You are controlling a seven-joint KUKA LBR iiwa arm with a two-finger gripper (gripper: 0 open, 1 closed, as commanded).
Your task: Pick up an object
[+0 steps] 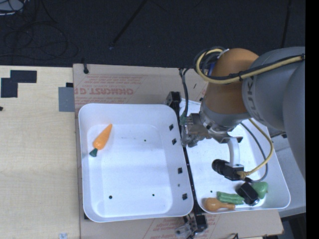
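Nothing looks picked up yet: the gripper [195,133] hangs over the right bin [279,195] by its left wall, its jaw state impossible to tell, while 3 small objects, the nearest candidates [230,198], lie near that bin's front rim.

Grey arm [279,83], orange wrist band [230,78], yellow + black cables [259,153], blk connectors

A carrot [102,137] lies in the left bin [129,210]; the right bin [279,195] holds three items near its front edge.
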